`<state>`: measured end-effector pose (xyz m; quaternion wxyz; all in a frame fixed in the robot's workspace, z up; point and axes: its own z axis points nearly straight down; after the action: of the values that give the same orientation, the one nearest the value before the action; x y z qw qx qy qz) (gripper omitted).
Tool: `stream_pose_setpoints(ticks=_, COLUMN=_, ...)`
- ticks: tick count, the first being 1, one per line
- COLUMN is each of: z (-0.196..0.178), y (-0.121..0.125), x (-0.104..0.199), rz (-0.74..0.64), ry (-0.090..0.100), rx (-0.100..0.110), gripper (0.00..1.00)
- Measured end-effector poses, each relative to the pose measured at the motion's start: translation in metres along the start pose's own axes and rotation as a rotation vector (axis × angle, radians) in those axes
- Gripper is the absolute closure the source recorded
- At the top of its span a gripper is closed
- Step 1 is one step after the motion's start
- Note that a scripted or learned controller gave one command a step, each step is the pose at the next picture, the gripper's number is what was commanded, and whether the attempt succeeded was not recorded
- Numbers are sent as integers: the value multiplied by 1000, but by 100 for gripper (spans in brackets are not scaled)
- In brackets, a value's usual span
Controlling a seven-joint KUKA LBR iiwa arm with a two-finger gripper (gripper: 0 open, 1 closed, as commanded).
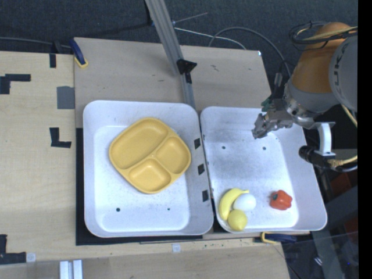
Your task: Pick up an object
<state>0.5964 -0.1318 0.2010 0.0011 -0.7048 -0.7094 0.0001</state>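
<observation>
**Over the right bin, gripper up top, nothing grabbed yet**

Over on the left, the left bin (pixel 96 173) just has a yellow divided plate (pixel 150 154) sitting flat in it, turned a bit diagonal. It's wide, shallow and flush to the floor, so my guess is it'd be an awkward grab for two fingers anyway.

Moving right, past the seam between the two, the right bin (pixel 302 173) has all the small stuff bunched along its near edge: a banana (pixel 230 199) curled against a white egg-looking thing (pixel 246 202), with a lemon (pixel 237 219) touching both just below. They're packed tight in the near-left corner, so fingers would have trouble getting around any one of them. The red pepper (pixel 281 199) sits a bit further right on its own, clear of the others, and looks to me like the easiest pick of the lot.

Then the gripper (pixel 263 128), hanging over the far part of the right bin, well apart from all the fruit. Nothing is between its fingers. Whether they're spread or pinched together I honestly can't tell, it's too dark and small from this angle. The pick hasn't really started, I'd say.
</observation>
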Motion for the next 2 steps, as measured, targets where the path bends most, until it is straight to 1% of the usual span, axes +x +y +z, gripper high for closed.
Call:
stream_pose_setpoints(ticks=1, z=6, y=9, x=50, rz=0, ry=0, rx=0, gripper=100)
stream_pose_setpoints(ticks=2, z=-10, y=23, x=108, rz=-2, ry=1, rx=-2, gripper=100)
